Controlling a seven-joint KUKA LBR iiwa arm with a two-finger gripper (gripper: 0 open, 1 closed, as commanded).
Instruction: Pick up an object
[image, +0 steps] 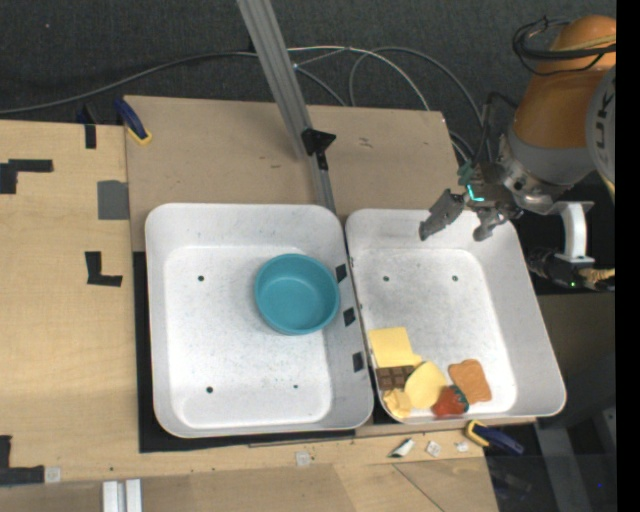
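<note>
My gripper (462, 226) hangs over the far edge of the right bin (500, 270), its two fingers spread open with nothing between them. A blue bowl (295, 292) sits upright in the left bin (200, 330), toward its right side. In the near corner of the right bin lies a cluster of toy food: a yellow block (392, 346), a brown chocolate piece (392, 377), a pale yellow piece (422, 383), an orange-brown piece (471, 379) and a small red piece (450, 402). The gripper is well away from the cluster.
A slanted metal pole (290, 90) rises behind the bins. Cables (400, 70) run across the dark floor at the back. Black tape marks (100, 268) lie on the wooden bench to the left. Small clips (495, 436) sit at the right bin's front edge.
</note>
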